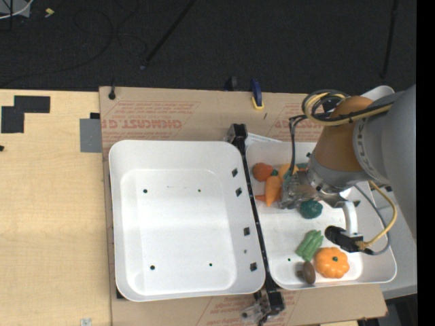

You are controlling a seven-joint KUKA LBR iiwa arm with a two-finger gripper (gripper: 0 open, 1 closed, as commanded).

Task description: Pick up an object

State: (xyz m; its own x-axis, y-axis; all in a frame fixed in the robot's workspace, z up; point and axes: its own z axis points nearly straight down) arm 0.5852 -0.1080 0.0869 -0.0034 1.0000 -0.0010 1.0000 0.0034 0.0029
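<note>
The right white bin (380,272) holds several small things. An orange-red round piece (262,171) and an orange carrot (272,191) lie at its upper left. A dark teal piece (312,210) lies in the middle. A green piece (309,244), an orange pumpkin (332,262) and a small brown piece (308,272) sit near the front. My gripper (293,195) is down in this bin, between the carrot and the teal piece, close to both. The wrist hides what lies right under it.
The left white bin (129,182) stands beside the right one, with a black clamp strip (248,202) along their shared edge. Both bins rest on a cardboard sheet (170,114). The grey arm (387,141) covers the right bin's far right corner.
</note>
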